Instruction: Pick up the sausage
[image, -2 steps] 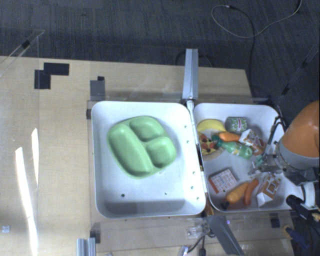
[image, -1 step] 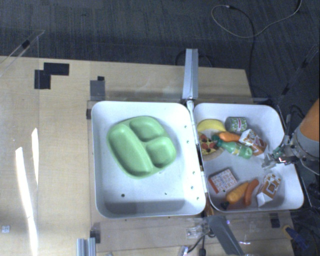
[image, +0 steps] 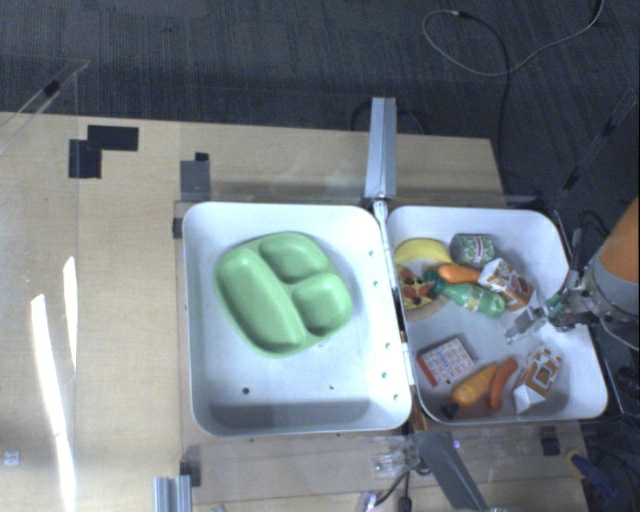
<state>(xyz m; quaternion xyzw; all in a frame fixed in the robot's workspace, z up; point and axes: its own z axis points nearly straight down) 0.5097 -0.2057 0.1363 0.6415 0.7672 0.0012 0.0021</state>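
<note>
Sausage (image: 501, 385) lies between carrot (image: 473, 385) and waffle (image: 539, 373).

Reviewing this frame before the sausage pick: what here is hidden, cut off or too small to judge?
- Gripper: too small and blurred in the camera view to tell how it stands over the right bin.
- Arm: cut off by the right edge.
- Sausage: lies tight against an orange item; whether they touch is unclear.
- Small packets: labels too blurred to read.

One camera sits high above the bench (image: 120, 330) and looks down at a slant. It sees both white bins (image: 290, 225) side by side.
</note>
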